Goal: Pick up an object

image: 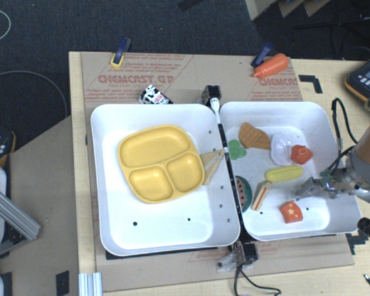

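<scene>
Arm: we see it come in from the right edge, grey, low over the right bin, its wrist out past that bin's right wall

Gripper: it sits inside the right bin near the right wall, pointing left; we cannot tell how its tips stand (they blur into the white floor), and we see nothing between them

Nearest toys: the small orange-red piece lies just near and left of the gripper, apart from it; the yellow corn lies just to its far left

Other toys in the right bin: a red piece rests against a pale white piece toward the far side; a brown cone-shaped wedge lies left of them, a green piece by the left wall, a watermelon slice and a hot dog in the near left part

Left bin: we find a yellow divided plate with three compartments, lying flat in the far half; a pale stick-like piece touches its right edge

Bench: cardboard-coloured sheet with red printed lettering, both bins side by side and touching at the middle

On the far bench: an orange carrot, a black-and-white cow figure, a blue-and-yellow clip

Room: dark carpet beyond the bench, cables on it at left, aluminium framing at the near left corner
</scene>
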Controlling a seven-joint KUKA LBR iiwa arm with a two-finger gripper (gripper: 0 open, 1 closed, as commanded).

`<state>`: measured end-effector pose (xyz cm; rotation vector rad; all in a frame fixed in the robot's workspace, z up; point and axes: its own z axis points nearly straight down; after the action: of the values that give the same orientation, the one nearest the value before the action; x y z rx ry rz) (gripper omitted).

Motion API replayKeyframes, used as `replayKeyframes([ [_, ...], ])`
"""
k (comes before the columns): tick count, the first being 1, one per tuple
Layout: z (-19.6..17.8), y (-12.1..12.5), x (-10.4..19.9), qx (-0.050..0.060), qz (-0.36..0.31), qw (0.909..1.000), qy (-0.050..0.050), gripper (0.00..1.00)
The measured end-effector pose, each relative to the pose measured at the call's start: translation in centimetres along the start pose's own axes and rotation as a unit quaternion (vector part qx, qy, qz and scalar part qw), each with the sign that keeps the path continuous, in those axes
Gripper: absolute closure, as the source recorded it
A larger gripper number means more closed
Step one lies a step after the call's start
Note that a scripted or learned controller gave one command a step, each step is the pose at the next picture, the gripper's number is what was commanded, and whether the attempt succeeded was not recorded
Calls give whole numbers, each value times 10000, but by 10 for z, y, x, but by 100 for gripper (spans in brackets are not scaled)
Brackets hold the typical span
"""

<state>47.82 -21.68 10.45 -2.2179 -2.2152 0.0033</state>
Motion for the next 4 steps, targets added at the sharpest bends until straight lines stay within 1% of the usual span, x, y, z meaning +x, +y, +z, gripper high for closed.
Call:
replayKeyframes([
  [1,18,2,2,-46,-3,10000,6,0],
  [2,7,3,1,-68,-8,10000,-11,100],
  [3,-40,-4,1,-60,-7,10000,-35,100],
  [4,-84,-8,3,-61,-11,10000,-33,100],
])
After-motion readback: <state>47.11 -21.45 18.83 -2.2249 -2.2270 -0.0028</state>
